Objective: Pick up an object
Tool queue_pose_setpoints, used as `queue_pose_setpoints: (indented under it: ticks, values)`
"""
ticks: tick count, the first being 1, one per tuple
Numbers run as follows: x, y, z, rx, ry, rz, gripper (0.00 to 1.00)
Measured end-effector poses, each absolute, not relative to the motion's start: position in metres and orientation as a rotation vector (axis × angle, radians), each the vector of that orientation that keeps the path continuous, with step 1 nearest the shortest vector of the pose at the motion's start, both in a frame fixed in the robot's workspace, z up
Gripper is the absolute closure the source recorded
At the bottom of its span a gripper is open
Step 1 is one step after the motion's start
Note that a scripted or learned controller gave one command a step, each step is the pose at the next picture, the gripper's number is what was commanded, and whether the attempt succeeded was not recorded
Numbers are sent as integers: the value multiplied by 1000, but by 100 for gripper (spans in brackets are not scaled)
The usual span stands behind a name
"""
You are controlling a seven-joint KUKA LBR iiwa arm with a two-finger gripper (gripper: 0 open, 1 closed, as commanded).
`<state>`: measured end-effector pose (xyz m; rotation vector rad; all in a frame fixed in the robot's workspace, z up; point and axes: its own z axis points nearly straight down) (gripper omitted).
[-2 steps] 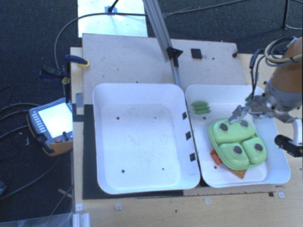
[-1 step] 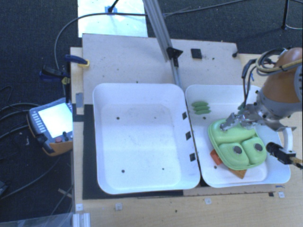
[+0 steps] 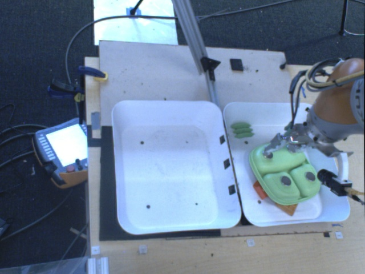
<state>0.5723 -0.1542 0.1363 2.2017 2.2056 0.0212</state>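
Camera view showed the gripper (image 3: 283, 143) low over the green toy (image 3: 283, 173) lying in the right bin (image 3: 342, 213) near its front edge, a light, stiff, smooth thing, probably best pinched at its thin rim.

Fixed overhead slant over both bins (image 3: 171, 110)

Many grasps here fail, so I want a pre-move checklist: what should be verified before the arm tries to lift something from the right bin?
1. Tool over right bin: ok.
2. Tool at upper edge of large green object: ok.
3. Object between the fingers: cannot tell.
4. Orange piece pinned under green object, may drag: not ok.
5. Small green item apart from the tool: ok.
6. Cables near wrist free of snags: cannot tell.
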Motion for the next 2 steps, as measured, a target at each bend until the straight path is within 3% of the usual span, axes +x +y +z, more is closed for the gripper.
queue_pose_setpoints:
  ticks: [1,2]
  values:
    - [573,-151,144,2204,2210,25,100]
    - [581,-159,194,2212,2222,5,100]
